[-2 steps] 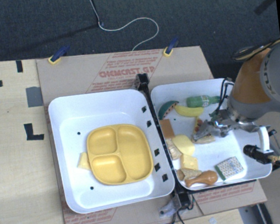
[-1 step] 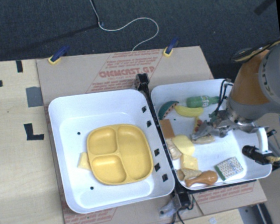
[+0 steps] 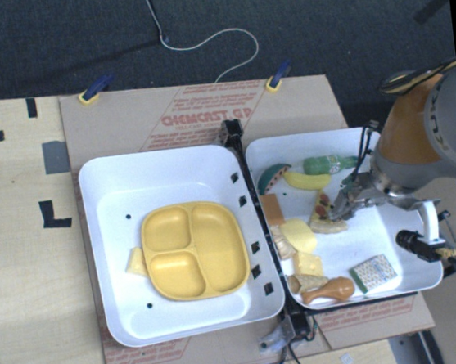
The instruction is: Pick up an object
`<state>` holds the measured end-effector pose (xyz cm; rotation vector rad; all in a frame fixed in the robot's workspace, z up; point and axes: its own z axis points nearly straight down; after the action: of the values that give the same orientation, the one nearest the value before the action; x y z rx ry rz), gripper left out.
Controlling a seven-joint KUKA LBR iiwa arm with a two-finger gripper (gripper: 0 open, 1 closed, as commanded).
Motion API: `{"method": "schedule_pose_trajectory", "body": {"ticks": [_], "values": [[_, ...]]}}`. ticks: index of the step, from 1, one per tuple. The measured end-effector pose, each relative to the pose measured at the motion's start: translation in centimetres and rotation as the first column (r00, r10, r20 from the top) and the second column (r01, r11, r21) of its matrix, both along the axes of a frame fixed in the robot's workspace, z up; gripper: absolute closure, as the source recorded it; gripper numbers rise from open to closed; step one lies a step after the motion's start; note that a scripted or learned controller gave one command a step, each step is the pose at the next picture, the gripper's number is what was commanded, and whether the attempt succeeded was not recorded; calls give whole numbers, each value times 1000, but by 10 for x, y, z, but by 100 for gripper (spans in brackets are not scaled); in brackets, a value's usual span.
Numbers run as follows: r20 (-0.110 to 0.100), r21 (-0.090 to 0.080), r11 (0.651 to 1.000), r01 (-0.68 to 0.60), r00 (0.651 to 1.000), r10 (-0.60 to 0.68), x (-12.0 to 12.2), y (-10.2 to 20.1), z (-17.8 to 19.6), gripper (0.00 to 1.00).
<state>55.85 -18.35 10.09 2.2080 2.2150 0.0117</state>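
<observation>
Toy food pile (image 3: pixel 313 237) in right bin (image 3: pixel 402 259): light, rigid plastic, slippery. Banana (image 3: pixel 306 180) best pinched mid-length. Gripper (image 3: pixel 340 209) lowered amid pieces; grip state cannot be told.

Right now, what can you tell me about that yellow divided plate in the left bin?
The yellow plate looks like smooth plastic, a rounded square split into three compartments: two on top, one wider below. It lies flat, right side up, near the middle of the left bin, turned slightly askew. Nothing sits in its compartments. A pale yellow flat piece pokes out from under its left edge.
</observation>
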Motion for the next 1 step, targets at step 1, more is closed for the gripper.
{"method": "schedule_pose_trajectory", "body": {"ticks": [1], "values": [[-13,4,1000,2,1000,-2,7,-6,47,100]]}}
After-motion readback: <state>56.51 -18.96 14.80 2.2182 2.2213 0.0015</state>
